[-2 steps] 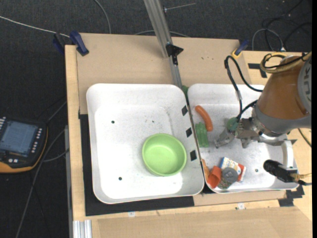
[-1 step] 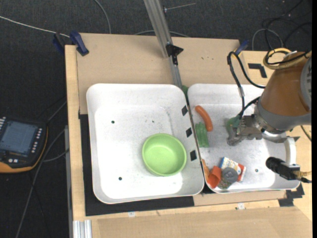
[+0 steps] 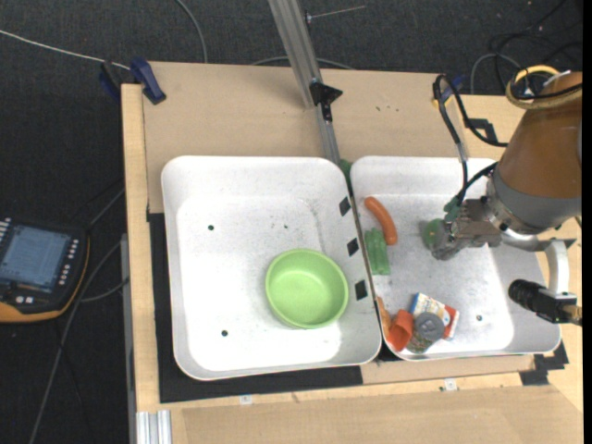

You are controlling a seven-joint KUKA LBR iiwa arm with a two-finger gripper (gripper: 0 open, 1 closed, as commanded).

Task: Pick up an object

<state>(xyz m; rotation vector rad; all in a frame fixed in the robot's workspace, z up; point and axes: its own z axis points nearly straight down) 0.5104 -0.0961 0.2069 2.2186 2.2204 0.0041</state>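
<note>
— What do you have, left to right?

— Your green bowl (image 3: pixel 307 288) sits low in the left bin (image 3: pixel 185 192). In the right bin (image 3: pixel 407 169): an orange sausage (image 3: pixel 381 220), a green block (image 3: pixel 376 252), a cluttered corner pile (image 3: pixel 423 323).

— And the jaws?

— The gripper (image 3: pixel 444 239) hangs low beside a small green object (image 3: pixel 434 233), possibly touching it; you can't tell their spread.

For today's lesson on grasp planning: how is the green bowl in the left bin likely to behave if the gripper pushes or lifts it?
The green bowl looks thin-walled and plastic, so probably light. Its smooth round side may let it slide across the left bin rather than tip. The curved rim could slip from the gripper.
</note>
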